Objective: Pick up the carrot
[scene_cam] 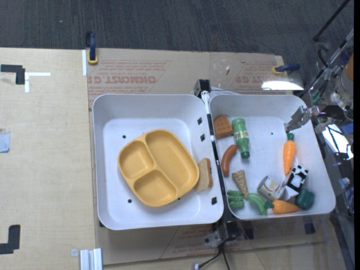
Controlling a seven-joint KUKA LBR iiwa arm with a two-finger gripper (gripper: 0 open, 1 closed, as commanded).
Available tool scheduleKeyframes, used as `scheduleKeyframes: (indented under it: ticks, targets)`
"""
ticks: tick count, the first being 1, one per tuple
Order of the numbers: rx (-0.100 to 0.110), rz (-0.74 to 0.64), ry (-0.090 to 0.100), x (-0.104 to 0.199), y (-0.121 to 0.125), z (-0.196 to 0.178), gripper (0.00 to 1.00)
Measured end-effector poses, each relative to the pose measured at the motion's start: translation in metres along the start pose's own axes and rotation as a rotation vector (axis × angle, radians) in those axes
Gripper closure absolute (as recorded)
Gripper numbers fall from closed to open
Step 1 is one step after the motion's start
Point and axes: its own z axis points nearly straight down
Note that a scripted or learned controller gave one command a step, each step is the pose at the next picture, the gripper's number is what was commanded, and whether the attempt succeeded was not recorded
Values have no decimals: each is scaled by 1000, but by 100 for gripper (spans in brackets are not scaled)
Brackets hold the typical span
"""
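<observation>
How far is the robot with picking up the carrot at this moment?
Nothing looks done yet: the carrot lies flat in the right bin, near its right wall. In hand: the pincer hovers just above the carrot's green top, with nothing between its tips. Left to do: come down onto the carrot, close on it and lift it.

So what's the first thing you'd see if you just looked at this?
The big yellow plate with three compartments, lying in the left bin, catches the eye first. Next comes the jumble of toy food in the right bin, with a bright orange carrot near its right side. The robot's hand sits just above the carrot's green top.
</observation>
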Motion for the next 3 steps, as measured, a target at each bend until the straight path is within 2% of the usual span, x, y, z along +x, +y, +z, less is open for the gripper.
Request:
scheduleKeyframes:
  ticks: [1, 2, 3]
  targets:
    - [0, -49, 1, -21, -5, 111, 0]
    - [2, -8, 6, -36, 18, 172, 0]
    - [-1, -5, 3, -37, 19, 162, 100]
